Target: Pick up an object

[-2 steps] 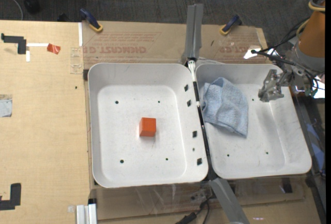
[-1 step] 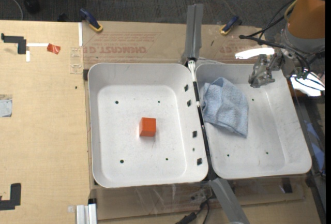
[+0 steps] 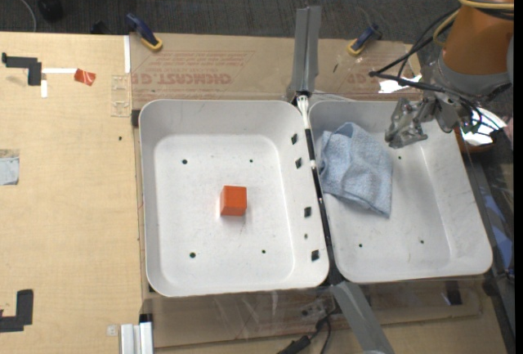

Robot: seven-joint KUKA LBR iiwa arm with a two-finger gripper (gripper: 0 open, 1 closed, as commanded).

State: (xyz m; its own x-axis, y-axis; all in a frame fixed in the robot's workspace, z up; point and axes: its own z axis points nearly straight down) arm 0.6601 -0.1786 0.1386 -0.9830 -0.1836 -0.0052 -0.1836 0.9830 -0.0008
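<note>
Judging by how things are lying, the pick is not yet made. The end effector (image 3: 406,130) is hovering over the upper part of the right bin (image 3: 458,254), just beside the upper right edge of the crumpled blue cloth (image 3: 357,168), and nothing is showing between its fingers. Whether those fingers are parted or together I cannot tell: they are reading as a small grey cluster, blurred against cables and the white bin wall.

Two candidates are waiting. The cloth is lying in the right bin toward 10 o'clock, bunched against the divider side. The orange block (image 3: 234,201) is sitting alone near the middle of the left bin (image 3: 163,262), well apart from the arm.

Left to do, as I judge it: descend, close on something, and lift it clear.

The arm (image 3: 482,25) is being cut off at the 2 o'clock corner, so its upper links are hidden. How high the end effector is riding above the bin floor is hard to judge from this slant.
</note>
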